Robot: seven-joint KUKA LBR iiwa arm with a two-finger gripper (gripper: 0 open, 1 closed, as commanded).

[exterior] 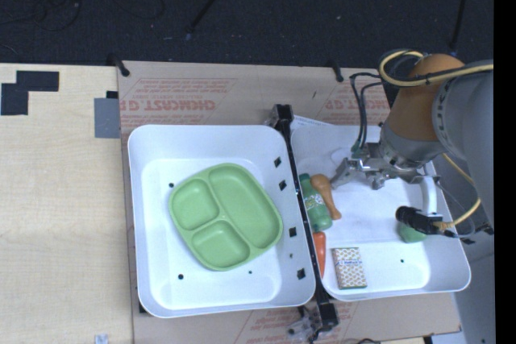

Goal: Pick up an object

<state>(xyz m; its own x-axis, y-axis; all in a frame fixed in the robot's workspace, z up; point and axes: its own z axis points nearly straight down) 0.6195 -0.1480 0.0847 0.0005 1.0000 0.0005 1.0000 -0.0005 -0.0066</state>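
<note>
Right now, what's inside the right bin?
In the right bin: a green bottle, carrot, small box and green piece. The arm covers the bin's far corner.

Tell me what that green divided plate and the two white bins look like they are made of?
Green divided plate: likely molded plastic, matte, uniform color with soft rounded ridges. White bins: probably thin plastic too, smooth, slightly glossy, with rounded corners and rims.

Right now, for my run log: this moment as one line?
gripper over right bin | nothing seen held | green plate in left bin
</note>
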